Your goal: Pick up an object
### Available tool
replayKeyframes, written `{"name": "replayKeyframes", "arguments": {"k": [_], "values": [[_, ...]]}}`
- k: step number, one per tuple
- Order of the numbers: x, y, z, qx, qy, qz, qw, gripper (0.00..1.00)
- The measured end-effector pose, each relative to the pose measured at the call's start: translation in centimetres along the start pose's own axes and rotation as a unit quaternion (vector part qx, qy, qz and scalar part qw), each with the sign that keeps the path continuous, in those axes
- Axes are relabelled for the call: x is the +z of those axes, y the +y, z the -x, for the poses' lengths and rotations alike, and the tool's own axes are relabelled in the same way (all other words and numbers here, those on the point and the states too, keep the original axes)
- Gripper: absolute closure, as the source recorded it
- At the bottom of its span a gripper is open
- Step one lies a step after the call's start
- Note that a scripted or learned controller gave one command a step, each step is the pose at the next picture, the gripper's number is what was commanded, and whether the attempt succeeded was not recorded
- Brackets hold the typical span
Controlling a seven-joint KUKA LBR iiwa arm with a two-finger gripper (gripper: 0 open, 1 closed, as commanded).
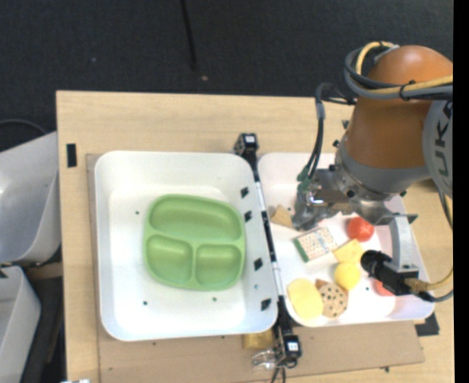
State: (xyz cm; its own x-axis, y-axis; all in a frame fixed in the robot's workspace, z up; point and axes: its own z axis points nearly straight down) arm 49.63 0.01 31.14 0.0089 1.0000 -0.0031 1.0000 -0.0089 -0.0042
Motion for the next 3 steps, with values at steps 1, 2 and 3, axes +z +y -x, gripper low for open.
{"name": "replayKeyframes", "arguments": {"k": [1,2,3], "values": [[-7.0,-0.2,-7.4,-0.008,0.002,0.005,1.0000,1.00],[-1.4,-0.7,-3.2,-0.003,0.001,0.001,1.0000,1.00],[-16.6,-0.7,-7.3,-0.008,0.003,0.011,0.9999,1.00]]}}
